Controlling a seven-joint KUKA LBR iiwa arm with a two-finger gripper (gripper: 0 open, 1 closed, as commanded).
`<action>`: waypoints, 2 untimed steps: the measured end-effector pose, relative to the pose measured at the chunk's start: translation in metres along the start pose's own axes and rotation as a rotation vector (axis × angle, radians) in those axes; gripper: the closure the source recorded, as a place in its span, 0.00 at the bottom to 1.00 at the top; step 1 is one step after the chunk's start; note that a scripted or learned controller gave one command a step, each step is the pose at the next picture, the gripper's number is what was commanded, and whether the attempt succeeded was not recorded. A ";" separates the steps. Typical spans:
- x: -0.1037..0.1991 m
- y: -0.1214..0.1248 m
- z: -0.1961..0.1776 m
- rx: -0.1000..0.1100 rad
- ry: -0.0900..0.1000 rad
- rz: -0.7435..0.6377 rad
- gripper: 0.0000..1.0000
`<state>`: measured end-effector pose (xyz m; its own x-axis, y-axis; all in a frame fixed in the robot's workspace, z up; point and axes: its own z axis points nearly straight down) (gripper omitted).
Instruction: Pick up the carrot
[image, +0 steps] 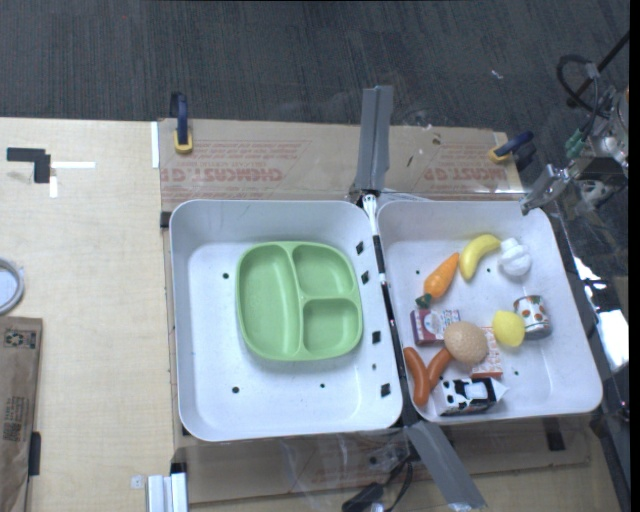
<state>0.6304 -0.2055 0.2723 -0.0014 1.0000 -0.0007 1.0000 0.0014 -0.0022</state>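
From above, the bench carries two shallow white bins: the left bin (190, 330) holds a green divided plate (298, 300), and the right bin (570, 300) holds a scatter of toy food. The carrot (441, 275) lies in the upper-left part of the right bin, tilted, its green stem end low and toward the divider, its orange tip pointing up toward the banana (477, 253), which sits just beside it. Below it are a small red carton (432, 325), a brown egg (465, 342), a lemon (508, 328), a small can (533, 315) and two sausages (425, 372) near a cow-patterned carton (468, 395); a white item (515, 261) lies right of the banana. The arm's hardware shows at the upper right edge, but I cannot tell how the claw stands. The carrot looks like light, stiff, smooth plastic, likely to slip or roll; a grip across its thick middle, fingers square to its long axis, seems safest, keeping off the banana.
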 end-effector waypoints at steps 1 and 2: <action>0.044 0.013 0.117 -0.001 0.000 -0.151 0.00; 0.079 -0.006 0.180 -0.003 0.000 -0.384 0.00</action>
<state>0.6244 -0.1268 0.0920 -0.3761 0.9266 -0.0005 0.9266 0.3761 0.0003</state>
